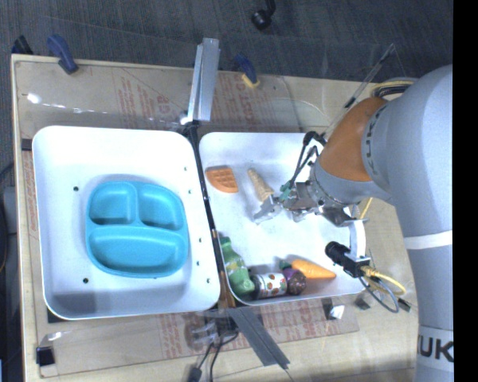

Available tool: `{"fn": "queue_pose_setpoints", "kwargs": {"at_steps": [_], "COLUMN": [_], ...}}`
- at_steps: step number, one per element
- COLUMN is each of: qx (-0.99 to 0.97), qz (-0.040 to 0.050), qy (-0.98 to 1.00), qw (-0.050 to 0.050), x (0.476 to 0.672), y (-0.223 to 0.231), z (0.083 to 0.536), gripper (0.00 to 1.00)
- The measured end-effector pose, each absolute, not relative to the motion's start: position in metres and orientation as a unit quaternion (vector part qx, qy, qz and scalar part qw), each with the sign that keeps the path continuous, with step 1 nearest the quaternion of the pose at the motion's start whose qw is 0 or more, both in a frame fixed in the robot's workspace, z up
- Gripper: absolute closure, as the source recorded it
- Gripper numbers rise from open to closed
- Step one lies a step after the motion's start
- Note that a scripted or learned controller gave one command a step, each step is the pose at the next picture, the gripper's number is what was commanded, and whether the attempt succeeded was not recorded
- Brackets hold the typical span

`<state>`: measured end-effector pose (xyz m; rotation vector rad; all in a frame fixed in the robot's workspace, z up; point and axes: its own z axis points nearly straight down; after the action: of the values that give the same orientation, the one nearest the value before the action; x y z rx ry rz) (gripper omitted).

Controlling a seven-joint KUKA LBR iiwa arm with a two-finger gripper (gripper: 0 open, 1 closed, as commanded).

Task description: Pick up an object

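Divided tray (137, 229) in left bin (56, 153). In right bin (259, 143): bread slice (222, 179) and cone (260, 184) at back, carrot (313, 270) in front.

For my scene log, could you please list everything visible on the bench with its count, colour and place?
bins: two, white, side by side on the bench
divided tray: one, light blue, in the left bin
bread slice: one, orange-brown, right bin, upper left
cone-shaped item: one, tan, right of the bread slice
carrot: one, orange, right bin, lower edge
green item: one, right bin, lower left corner
small bottle or can: one, dark, lying between green item and carrot
clamps: two, blue, bench's far edge
arm: one, grey with orange band, from the right
gripper: one, metallic, over the right bin
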<state>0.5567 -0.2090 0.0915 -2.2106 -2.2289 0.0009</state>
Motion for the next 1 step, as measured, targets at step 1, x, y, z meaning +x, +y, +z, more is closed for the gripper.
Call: {"fn": "queue_pose_setpoints", "kwargs": {"at_steps": [1], "qx": [-0.704], "qz": [0.0002], "qy": [-0.710], "qw": [0.001], "x": [0.6091], "y": [-0.2093], "z": [0.0922], "gripper": [0.00]}}
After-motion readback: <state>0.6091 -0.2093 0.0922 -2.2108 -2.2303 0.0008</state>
